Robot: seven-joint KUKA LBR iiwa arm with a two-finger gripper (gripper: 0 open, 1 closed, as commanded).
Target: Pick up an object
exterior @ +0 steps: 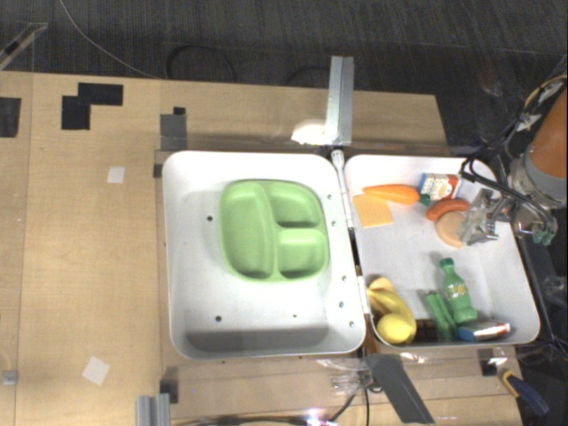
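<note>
Grey arm (543, 162) reaches from right; gripper (477, 226) low over right bin (525, 282), grip state unclear.

Robot lab: wood bench (80, 264) w/ bins (191, 238), cables, carpet.

Two white bins side by side on wooden bench. Left bin (191, 238): green divided tray (271, 229), three compartments. Right bin (506, 264): carrot (392, 193) beside orange cheese slice (374, 210) at far left corner; small carton (437, 185); round tan-and-red item (451, 223), possibly toy food, blurred. Gripper (479, 223) low over right bin, just beside that round item. Green bottle (456, 291), banana (388, 298), lemon (396, 328) along near edge.
</note>
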